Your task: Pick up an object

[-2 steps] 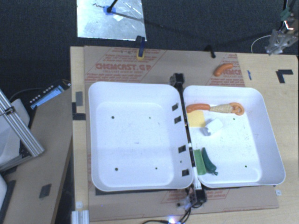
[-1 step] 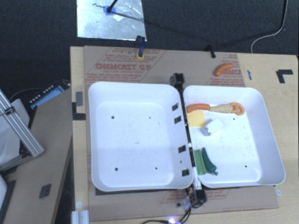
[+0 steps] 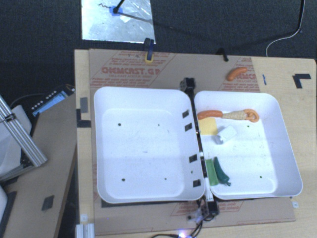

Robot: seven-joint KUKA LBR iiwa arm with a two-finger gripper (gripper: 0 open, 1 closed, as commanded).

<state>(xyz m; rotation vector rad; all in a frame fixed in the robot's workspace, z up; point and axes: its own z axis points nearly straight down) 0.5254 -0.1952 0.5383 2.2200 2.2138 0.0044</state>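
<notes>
Green flat strip (image 3: 212,171) and dark green pod (image 3: 221,172) lie low in the right white bin (image 3: 285,148); yellow block (image 3: 208,127) above. End effector's state can't be told.

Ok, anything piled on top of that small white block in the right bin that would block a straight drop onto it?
Nothing visible lies on the white block. Its top is bare. The yellow piece sits close on its left, and the orange and tan toy lies just behind it, so only the sides are crowded within the right bin.
</notes>
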